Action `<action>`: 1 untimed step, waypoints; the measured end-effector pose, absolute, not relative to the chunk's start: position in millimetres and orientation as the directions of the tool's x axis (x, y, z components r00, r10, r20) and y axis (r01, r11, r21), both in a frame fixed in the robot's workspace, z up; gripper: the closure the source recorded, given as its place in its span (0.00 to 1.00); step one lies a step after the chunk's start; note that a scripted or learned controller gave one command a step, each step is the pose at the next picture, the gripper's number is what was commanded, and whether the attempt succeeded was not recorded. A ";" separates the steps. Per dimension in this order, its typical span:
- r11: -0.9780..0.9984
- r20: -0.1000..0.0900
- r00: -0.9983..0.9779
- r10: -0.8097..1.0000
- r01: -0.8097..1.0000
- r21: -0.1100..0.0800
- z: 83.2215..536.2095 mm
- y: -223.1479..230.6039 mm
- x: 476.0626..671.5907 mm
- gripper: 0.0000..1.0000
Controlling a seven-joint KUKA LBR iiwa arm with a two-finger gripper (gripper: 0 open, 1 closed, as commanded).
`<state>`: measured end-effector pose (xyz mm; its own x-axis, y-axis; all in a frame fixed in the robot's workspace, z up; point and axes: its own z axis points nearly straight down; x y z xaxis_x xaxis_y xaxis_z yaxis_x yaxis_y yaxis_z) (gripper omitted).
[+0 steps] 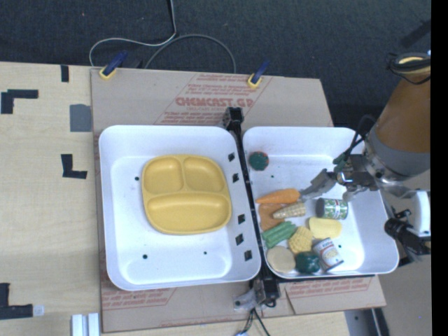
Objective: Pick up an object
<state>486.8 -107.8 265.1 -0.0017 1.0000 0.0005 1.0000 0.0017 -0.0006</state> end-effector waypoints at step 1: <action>0.002 0.000 -0.002 1.000 1.000 -0.004 179.5 -91.5 538.0 0.00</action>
<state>538.0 -91.5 179.5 -0.0023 1.0000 0.0002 1.0000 0.0023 -0.0040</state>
